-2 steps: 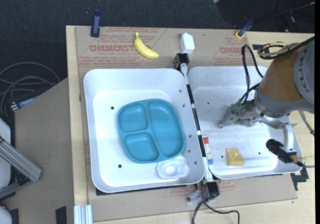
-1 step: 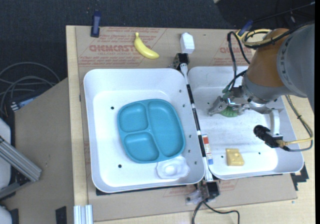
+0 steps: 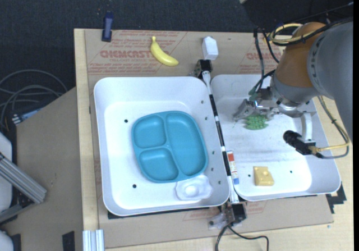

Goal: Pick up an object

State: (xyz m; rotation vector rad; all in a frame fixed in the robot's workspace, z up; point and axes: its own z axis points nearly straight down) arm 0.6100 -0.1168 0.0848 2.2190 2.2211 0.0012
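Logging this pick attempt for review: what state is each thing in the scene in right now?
Gripper: low in the right bin, over the green object.
Green object: on the bin floor.
Yellow block: lying apart, untouched.
Blue divided plate: flat, right way up, left bin.
Banana: on the bench outside the bins.

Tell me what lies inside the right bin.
In the right bin: a green object under the gripper, and a yellow block. The arm covers the far corner.

Yellow banana (image 3: 163, 54) on bench (image 3: 90, 132) at upper centre of frame, small blue item (image 3: 107, 25) at bench's upper left edge, loose cables (image 3: 22, 95) on floor at left.
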